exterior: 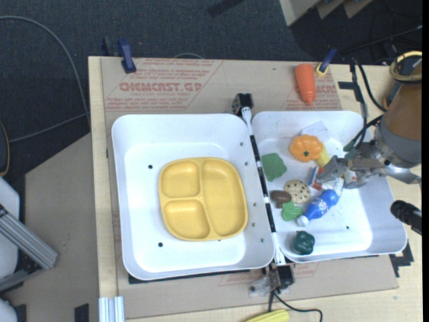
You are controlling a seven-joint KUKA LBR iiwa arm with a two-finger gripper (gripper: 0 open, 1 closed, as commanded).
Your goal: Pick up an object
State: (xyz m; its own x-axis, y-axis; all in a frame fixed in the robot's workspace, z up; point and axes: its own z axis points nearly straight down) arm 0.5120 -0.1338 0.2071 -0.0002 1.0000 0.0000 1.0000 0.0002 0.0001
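The right bin [355, 237] holds a cluster of small toys. An orange pumpkin [305, 147] lies toward the back, with a small yellow piece [324, 158] beside it. A green block [273, 166] sits by the left wall. In the middle are a speckled cookie [297, 191], a brown piece [280, 196], a light green piece [291, 211] and a blue and white bottle [320, 205]. A dark green object [303, 242] rests at the front. My gripper [330, 174] reaches in from the right, low over the bin, just above the bottle and right of the cookie.
The left bin [134, 180] holds a yellow divided plate [201, 198]. An orange carrot [305, 82] lies on the bench behind the right bin. Black clamps [242, 102] join the bins at the back and front. The arm's grey body [402, 133] stands over the right bin's right edge.
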